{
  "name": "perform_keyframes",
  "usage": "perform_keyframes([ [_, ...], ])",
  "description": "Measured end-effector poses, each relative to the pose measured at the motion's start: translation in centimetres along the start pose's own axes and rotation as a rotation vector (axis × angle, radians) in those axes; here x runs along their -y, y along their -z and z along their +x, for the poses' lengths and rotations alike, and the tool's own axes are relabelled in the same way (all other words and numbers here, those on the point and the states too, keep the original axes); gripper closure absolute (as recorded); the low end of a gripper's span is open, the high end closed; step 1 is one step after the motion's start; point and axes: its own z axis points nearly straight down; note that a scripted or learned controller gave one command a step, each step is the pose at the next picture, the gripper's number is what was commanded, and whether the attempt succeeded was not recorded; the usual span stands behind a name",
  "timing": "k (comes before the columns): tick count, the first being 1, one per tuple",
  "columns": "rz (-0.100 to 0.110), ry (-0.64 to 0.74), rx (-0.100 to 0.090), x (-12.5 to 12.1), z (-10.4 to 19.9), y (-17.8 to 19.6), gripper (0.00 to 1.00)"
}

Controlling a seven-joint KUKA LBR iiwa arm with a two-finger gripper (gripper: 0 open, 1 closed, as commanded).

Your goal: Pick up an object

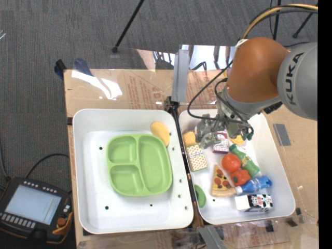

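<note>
1. Two white bins sit side by side on the counter (88,87): left bin (85,134), right bin (277,170).
2. Left bin: green 3-compartment tray (139,165) approx. in the middle; yellow toy banana (161,132) just beside the tray's upper right corner, near the wall btwn the bins.
3. Right bin holds a clutter of toy food. Slice of toy pizza (222,183) in the lower middle, red tomato (231,163) just above it, a 2nd red piece (240,177) touching the pizza's right side.
4. Green bottle (245,160) lies tilted just right of the tomato; blue bottle (255,184) lies below it; small black-and-white carton (254,202) near the front right corner.
5. Checkered cracker box (196,157) stands near the dividing wall, w/ a yellow piece (189,138) just above it. Green item (200,196) lies at the bin's front left.
6. Arm w/ orange band (257,69) reaches in from the right. Hand (210,131) is low over the right bin's back part, near a small purple-and-white pack (221,145). Can't tell how far open it is; nothing seen btwn its fingers.
</note>
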Motion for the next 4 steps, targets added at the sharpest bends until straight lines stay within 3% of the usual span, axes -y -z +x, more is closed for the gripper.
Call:
perform_keyframes([
  [1,0.002,-0.031,0.010,-0.2,-3.2,2.8,1.00],
  [4,-0.003,-0.039,0.019,-0.2,-3.5,5.6,1.00],
])
